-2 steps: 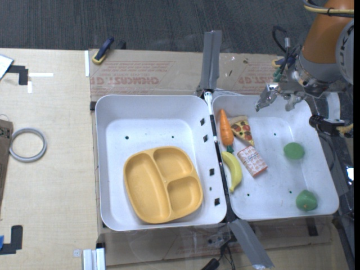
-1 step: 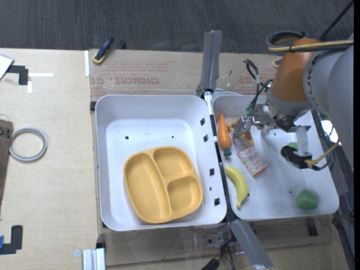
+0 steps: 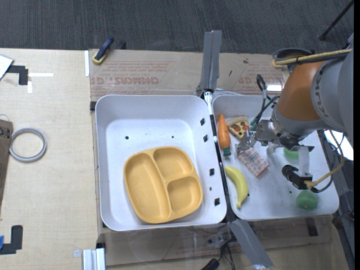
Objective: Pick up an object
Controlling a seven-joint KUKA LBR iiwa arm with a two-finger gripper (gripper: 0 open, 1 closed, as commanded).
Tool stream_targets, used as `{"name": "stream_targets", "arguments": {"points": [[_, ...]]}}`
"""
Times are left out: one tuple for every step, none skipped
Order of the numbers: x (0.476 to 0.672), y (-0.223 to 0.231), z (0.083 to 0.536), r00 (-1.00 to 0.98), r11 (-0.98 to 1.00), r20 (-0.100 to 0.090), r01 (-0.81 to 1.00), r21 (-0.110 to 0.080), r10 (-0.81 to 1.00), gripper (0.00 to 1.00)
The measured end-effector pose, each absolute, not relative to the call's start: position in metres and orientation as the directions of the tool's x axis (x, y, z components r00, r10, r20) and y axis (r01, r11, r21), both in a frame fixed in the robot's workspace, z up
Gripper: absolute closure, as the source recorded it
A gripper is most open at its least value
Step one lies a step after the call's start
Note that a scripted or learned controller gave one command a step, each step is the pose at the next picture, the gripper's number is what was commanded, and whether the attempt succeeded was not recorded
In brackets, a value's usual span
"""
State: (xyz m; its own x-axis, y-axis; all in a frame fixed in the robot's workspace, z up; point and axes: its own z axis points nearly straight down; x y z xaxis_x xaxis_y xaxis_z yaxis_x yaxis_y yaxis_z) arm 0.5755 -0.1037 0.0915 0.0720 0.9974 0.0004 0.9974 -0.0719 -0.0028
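Observation:
The right bin (image 3: pixel 270 207) holds an orange carrot (image 3: pixel 223 133) along its left wall, with a toy pizza slice (image 3: pixel 239 127) beside it. A yellow banana (image 3: pixel 238 184) lies at the bin's front left and a pink and white packet (image 3: pixel 254 162) near its middle. A green ball (image 3: pixel 306 200) sits at the front right. My gripper (image 3: pixel 246 145) hangs low over the bin, just above the packet's upper end and below the pizza slice. The arm's orange band (image 3: pixel 301 97) covers the bin's back right. A second green thing (image 3: pixel 291 153) peeks out under the wrist.
The left bin (image 3: pixel 112 122) holds a yellow divided plate (image 3: pixel 163 183). A grey tape roll (image 3: pixel 25 145) lies on the bench at far left. A blue and yellow tool (image 3: pixel 103 49) rests behind the bins on cardboard. A cable (image 3: pixel 320 179) loops from the wrist over the right bin.

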Motion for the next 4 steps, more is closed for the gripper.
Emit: {"name": "stream_targets", "arguments": {"points": [[0.575, -0.106, 0.100, 0.076, -0.076, 0.000, 0.997, -0.003, 0.997, 1.00], [0.644, -0.157, 0.297, 0.154, -0.154, -0.003, 0.988, -0.001, 0.988, 1.00], [0.659, -0.199, 0.389, 0.064, -0.064, -0.003, 0.998, -0.001, 0.998, 1.00], [0.631, -0.143, 0.304, 0.008, -0.008, -0.001, 1.000, -0.003, 1.000, 1.00]]}}
